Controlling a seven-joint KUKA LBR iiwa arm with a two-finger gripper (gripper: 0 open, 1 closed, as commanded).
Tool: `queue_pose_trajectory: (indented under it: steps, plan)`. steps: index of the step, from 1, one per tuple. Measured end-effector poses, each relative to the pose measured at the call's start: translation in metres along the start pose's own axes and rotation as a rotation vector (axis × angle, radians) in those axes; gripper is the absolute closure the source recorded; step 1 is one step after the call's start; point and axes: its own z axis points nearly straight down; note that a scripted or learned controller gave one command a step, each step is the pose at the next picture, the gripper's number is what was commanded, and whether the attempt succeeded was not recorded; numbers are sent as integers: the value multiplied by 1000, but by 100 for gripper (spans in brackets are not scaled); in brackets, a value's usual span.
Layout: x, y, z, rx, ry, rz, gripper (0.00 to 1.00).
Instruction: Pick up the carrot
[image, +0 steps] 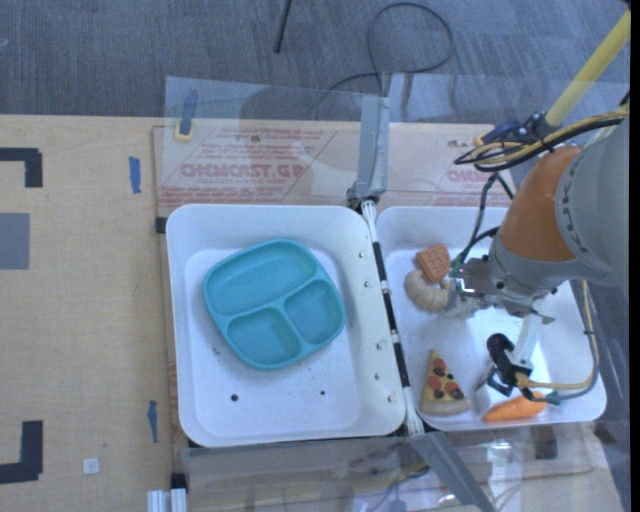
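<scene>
The orange carrot (515, 409) lies near the front edge of the right bin (585, 395), with its tip pointing left. My gripper (466, 284) hangs over the middle of that bin, beside a tan croissant-shaped piece (428, 291). It is well behind the carrot and apart from it. The grey wrist hides what lies under it.
A waffle-like cracker (433, 262) sits behind the croissant piece. A pizza slice (441, 383) lies at the front left of the right bin, left of the carrot. The left bin (190, 300) holds a teal divided plate (272, 301).
</scene>
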Motion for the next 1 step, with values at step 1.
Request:
queue_pose_trajectory:
  steps: [1]
  plan:
    - [44, 8, -124, 11, 2, -104, 100]
